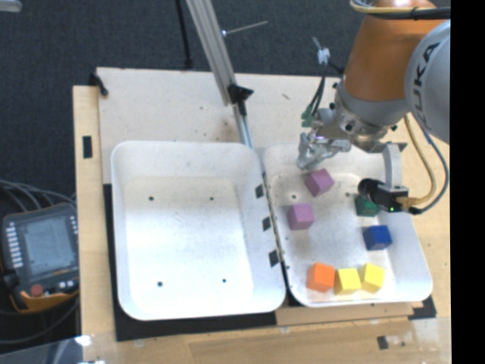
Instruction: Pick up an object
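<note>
My jaws (314, 156) hang just above the upper purple cube (319, 181) in the right bin (409, 294), but whether they are spread or closed I cannot tell. The cube looks unlifted, resting near the bin's far wall, so the pick remains ahead.

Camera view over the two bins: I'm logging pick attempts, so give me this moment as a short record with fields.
arm: enters from the right, over the right bin
gripper: low at the right bin's far left corner, just above the upper purple cube
right bin contents: second purple cube, green block, blue cube, orange cube, two yellow cubes
front row: orange and yellow cubes side by side
left bin: white, dark specks
held: nothing seen between fingers
</note>
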Robot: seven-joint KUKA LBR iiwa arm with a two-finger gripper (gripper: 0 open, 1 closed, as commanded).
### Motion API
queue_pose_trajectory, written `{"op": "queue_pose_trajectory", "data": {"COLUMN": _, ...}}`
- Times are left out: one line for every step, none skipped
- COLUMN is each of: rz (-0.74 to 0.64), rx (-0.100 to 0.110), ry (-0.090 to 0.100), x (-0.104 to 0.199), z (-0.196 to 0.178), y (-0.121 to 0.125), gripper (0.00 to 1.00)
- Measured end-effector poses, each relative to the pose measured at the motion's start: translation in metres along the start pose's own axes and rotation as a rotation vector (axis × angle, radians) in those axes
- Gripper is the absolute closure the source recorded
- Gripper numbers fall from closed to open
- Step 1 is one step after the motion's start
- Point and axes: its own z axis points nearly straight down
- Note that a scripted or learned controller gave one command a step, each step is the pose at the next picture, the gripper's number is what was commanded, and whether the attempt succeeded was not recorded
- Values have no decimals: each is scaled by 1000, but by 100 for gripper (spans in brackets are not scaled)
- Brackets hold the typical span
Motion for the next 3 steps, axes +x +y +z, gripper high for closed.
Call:
{"op": "queue_pose_trajectory", "data": {"rz": 1, "rx": 0, "ry": -1, "x": 40, "z": 17, "y": -14, "gripper": 100}}
{"op": "queue_pose_trajectory", "data": {"rz": -1, "rx": 0, "ry": 1, "x": 81, "z": 18, "y": -38, "gripper": 100}}
{"op": "queue_pose_trajectory", "data": {"rz": -1, "rx": 0, "ry": 1, "x": 124, "z": 23, "y": -65, "gripper": 100}}
